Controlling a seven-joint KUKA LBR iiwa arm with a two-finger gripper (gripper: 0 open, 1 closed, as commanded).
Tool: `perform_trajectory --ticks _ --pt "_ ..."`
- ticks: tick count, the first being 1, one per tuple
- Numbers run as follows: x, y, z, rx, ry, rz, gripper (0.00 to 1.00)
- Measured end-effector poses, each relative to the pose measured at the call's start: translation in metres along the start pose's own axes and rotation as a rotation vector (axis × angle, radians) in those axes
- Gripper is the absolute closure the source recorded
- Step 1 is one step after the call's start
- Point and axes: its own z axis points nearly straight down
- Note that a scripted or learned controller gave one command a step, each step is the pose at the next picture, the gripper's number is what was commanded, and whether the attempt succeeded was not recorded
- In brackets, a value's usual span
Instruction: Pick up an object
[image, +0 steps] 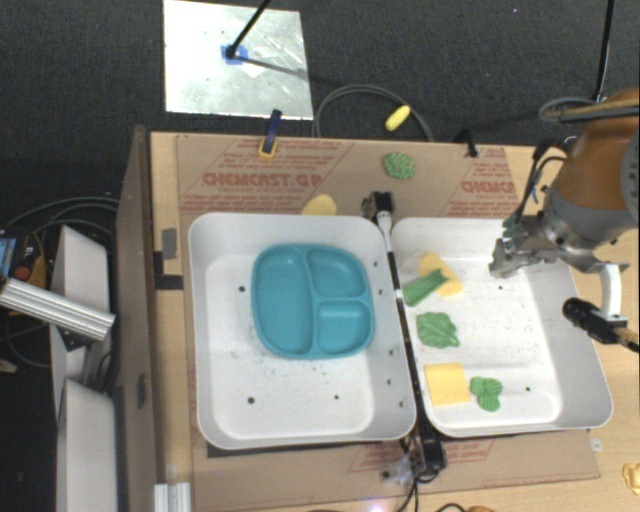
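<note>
Left bin (225, 400) carries a blue divided plate (312, 302). Right bin (560, 400): green toy vegetable (424, 288), leafy piece (437, 329), yellow block (446, 383). Claw (512, 252) hangs over the bin's upper area, grip state impossible to tell.

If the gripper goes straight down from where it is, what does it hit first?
Most likely bare floor of the right bin. The gripper sits right of the yellow piece and green stick, though depth is uncertain.
</note>
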Motion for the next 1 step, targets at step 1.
perform_trajectory --ticks 1 --pt "0.0587 -0.0133 -0.0113 0.013 0.008 -0.006 1.0"
